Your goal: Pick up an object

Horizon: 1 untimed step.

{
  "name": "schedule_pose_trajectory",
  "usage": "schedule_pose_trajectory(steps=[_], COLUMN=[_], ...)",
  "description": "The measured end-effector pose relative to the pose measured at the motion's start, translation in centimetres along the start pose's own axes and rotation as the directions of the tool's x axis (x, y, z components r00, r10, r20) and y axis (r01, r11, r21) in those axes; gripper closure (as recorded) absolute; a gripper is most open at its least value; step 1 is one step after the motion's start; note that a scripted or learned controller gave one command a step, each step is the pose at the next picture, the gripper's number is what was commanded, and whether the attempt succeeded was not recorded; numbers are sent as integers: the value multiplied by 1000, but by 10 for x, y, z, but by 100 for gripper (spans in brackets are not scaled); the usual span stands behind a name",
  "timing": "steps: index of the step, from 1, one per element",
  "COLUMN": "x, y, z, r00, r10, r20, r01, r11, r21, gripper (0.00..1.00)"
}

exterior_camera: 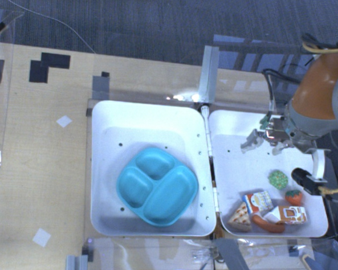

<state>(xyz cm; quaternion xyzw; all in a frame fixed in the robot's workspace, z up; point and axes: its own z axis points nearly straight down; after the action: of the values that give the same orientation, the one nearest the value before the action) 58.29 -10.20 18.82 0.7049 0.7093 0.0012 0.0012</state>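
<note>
While a blue three-compartment plastic plate (157,185) lies in the left white bin (105,156) on my tabletop (35,169), my gripper (266,137) hovers over the bare upper half of the right white bin (230,164), its two fingers spread apart and holding nothing. Toys cluster below it: pizza slice (240,217), small carton (258,201), green ball (278,179), sausage (268,225), strawberry (293,197).

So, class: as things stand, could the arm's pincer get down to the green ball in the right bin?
Probably yes. The pincer hovers over the right bin, and the green ball lies apart from the other toys with bare floor around it. Nothing lies over the ball.
</note>
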Motion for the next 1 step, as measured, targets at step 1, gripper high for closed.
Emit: schedule_pose_trajectory(steps=[1], x=[-55], y=[-43], z=[39], r00=[997], r10=[-82], r20=[1], r01=[82], r11=[997], r21=[0], gripper=[0])
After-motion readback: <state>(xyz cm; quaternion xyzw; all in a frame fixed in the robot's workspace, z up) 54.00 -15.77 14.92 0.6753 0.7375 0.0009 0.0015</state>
